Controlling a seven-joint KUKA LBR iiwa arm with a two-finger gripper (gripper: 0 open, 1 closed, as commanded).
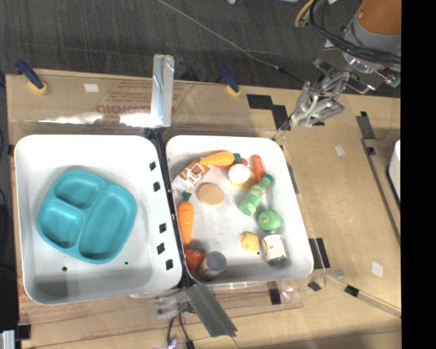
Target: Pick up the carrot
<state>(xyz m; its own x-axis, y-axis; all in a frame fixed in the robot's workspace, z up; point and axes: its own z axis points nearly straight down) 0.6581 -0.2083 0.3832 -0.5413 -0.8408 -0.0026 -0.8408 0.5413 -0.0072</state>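
My gripper (315, 109) hangs above the bench (340, 198), past the upper right corner of the right bin (289, 198), outside it, nothing between its fingers. Fingers point down-left; open or shut, I cannot tell from this angle. Orange band (381, 15) of my arm at the top right.

Carrot (185, 219) lies in the right bin along the left wall, roughly lengthwise, green top toward the far side, tip toward the near side. Well apart from my gripper.

Other stuff in the right bin: a second, fatter orange vegetable (219, 159) near the far wall, a packet (190, 174) just left of it, a white round piece (239, 174), a tan disc (210, 195), a small red-orange piece (257, 165), a green bottle (253, 196) tilted, a green round item (269, 220), a yellow lump (250, 240), a small can (274, 249) on its side, a grey-capped item (214, 262) at the near-left corner touching a red piece (195, 258).

Left bin (27, 272) holds a teal divided tray (85, 215).
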